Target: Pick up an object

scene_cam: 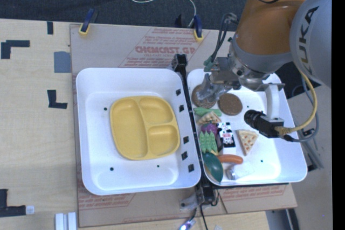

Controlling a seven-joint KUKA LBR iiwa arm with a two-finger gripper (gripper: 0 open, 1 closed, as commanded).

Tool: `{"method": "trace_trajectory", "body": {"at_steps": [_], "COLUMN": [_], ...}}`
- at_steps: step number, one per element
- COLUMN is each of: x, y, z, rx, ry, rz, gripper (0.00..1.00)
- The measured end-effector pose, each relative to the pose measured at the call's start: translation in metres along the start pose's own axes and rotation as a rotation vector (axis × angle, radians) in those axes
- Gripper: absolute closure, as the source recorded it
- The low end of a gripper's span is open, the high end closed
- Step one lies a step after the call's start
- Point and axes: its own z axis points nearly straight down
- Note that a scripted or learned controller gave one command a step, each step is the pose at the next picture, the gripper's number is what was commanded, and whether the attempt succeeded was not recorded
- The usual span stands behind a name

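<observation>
Grey-and-orange arm low over the upper left part of the right shallow white bin (291,167), among toy food.

Gripper (207,91) down at the bin's upper left corner, close to the divider between the bins; finger state impossible to tell, hidden under the wrist hardware. Just right of it, a round brown cookie-like disc (230,104). Below, a cluster along the bin's left side: a pale green and tan piece (207,115), a purple and black-and-white toy (221,132), a green ridged vegetable piece (207,141), a dark green oval piece (213,167), an orange-red sausage shape (232,159), and a tan triangular slice (248,141) further right. In the left shallow white bin (91,116), a yellow three-compartment plastic tray (144,127), lying flat near the middle.
</observation>
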Motion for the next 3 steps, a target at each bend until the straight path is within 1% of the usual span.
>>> {"method": "trace_trajectory", "body": {"at_steps": [1,3], "x": [-0.003,-0.002], "y": [0.000,0.000], "z": [-0.006,-0.025], "rx": [0.006,0.010], "ry": [-0.002,-0.002], "rz": [0.003,0.001], "gripper": [1.00,1.00]}}
